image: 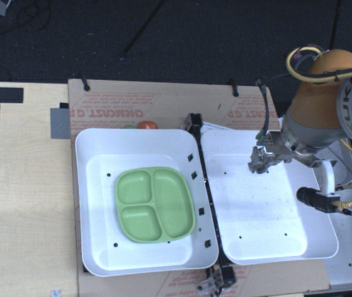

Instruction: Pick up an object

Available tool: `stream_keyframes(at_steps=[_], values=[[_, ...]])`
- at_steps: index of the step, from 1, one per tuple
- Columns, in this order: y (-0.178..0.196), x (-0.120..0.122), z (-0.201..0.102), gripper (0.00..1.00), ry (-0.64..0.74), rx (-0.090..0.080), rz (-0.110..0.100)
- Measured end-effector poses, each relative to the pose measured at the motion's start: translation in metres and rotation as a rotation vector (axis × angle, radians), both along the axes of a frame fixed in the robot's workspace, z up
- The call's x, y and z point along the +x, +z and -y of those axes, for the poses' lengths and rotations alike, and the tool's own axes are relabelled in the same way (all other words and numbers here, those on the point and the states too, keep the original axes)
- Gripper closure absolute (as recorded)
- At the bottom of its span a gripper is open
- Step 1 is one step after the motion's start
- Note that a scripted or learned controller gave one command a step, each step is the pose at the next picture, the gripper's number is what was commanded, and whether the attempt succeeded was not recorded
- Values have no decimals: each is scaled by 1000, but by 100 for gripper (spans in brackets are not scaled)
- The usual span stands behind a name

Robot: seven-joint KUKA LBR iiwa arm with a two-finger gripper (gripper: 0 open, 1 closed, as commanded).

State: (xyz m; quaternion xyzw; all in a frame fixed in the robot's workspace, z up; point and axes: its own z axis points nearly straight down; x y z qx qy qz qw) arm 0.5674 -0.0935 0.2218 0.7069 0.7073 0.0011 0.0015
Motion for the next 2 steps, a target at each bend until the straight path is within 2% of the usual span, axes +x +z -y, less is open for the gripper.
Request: stream_keyframes(at_steps=[2], values=[[74, -1, 5, 100, 0, 0, -2]])
